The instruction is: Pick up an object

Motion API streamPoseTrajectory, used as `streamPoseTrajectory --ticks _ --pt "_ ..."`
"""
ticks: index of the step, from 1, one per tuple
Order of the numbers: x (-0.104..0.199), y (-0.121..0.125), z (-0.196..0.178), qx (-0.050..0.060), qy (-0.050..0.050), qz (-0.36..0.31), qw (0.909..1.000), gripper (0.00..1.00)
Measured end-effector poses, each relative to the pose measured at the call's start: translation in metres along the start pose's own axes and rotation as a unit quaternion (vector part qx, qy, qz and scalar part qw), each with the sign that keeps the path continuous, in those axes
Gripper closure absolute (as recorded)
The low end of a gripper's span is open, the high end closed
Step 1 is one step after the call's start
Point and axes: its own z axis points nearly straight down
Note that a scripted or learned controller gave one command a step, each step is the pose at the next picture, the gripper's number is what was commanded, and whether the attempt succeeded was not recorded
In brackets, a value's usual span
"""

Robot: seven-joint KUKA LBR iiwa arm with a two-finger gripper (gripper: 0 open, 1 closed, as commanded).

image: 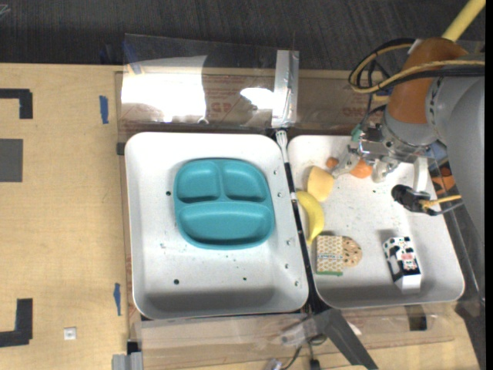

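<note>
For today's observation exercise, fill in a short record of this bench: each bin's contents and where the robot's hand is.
left bin: teal divided plate
right bin: banana, yellow wedge, patterned pouch, black-and-white box, orange piece
hand: over the right bin's far edge, at the orange piece
grasp: cannot tell

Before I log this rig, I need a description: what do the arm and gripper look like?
The grey metal arm is thick and rounded, with an orange band above the wrist. Yellow and black cables loop beside it. The two-finger gripper is a small metallic silver assembly with a green spot.
</note>
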Motion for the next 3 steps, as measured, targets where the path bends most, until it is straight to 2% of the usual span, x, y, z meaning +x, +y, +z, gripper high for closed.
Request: streamPoseTrajectory --ticks 1,2,3 --pt "-0.002 -0.003 -0.008 0.006 -0.001 0.001 1.0 1.0" --pt "0.043 -0.03 -0.14 -0.016 0.002 -0.047 0.9988 1.0" --pt "0.042 -0.033 -0.132 -0.009 0.001 -0.046 0.9989 0.0"
